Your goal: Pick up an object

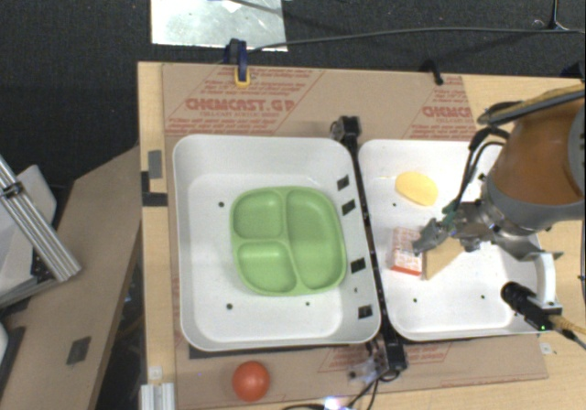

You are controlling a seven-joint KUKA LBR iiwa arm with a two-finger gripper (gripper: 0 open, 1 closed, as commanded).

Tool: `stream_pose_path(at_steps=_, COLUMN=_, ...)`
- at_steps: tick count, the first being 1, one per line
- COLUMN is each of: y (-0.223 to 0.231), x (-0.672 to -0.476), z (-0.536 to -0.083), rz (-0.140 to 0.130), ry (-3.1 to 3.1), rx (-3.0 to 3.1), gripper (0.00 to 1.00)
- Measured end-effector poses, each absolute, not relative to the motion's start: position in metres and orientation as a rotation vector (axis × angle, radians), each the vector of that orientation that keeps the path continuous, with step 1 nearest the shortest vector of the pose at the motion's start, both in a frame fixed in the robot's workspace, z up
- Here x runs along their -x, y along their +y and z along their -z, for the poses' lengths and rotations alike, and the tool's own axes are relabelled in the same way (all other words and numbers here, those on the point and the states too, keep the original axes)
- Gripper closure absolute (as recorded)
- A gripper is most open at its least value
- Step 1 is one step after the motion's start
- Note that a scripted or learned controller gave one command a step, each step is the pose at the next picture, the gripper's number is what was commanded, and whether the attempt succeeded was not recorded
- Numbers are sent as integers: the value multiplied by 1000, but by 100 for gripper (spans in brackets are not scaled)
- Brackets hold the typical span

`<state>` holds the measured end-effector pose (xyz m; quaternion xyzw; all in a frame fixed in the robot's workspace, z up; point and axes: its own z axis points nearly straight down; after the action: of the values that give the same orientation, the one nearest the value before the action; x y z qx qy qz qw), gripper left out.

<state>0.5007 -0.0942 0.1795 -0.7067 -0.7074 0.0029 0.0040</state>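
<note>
My gripper (428, 242) is low in the right bin (476, 321), tips right at the red-and-white packet (406, 251). The packet lies just to the camera-left of my tips, touching or nearly so, long axis running roughly up-down in the camera view. Can't tell how wide I'm spread or whether anything is pinched. A tan block (441, 259) sits directly under me. The yellow lemon-like piece (417, 188) is farther off, up-frame from my tips.
</note>
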Motion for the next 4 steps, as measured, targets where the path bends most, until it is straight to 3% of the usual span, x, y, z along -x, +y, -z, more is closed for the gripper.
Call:
stream_pose_path(at_steps=1, y=-94, x=-503, z=-184, rz=1, ry=-2225, rx=2219, gripper=0)
stream_pose_path(at_steps=3, y=-88, x=-512, z=-86, rz=2, ry=-2226, rx=2229, gripper=0)
stream_pose_path(at_steps=4, y=-85, x=-515, z=-99, rz=16, ry=-2233, rx=2225, gripper=100)
